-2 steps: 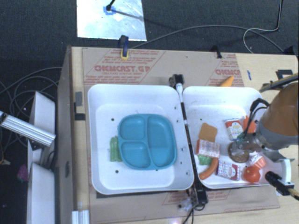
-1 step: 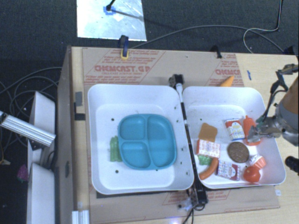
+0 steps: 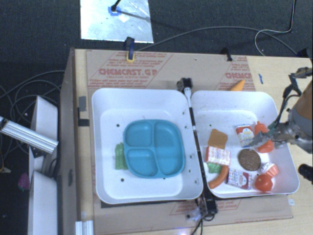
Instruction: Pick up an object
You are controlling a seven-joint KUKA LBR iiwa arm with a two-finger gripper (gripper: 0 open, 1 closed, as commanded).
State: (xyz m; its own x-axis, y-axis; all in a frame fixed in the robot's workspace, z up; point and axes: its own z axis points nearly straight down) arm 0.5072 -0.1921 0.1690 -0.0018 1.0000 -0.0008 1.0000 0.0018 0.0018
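I am lowering my hand (image 3: 260,142) into the right bin (image 3: 230,102), among the crowded toy food. I cannot tell its state. The brown patty (image 3: 249,159) is lying just below-left of it, the red tomato (image 3: 263,182) further below. I should be centring over one piece, avoiding neighbours.

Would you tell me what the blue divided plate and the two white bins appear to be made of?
The blue divided plate looks like moulded plastic with a matte finish: uniform colour, rounded compartment ridges, no glare. The left white bin and right white bin seem thin formed plastic, smooth and slightly glossy, with soft rounded rims; the exact material cannot be confirmed.
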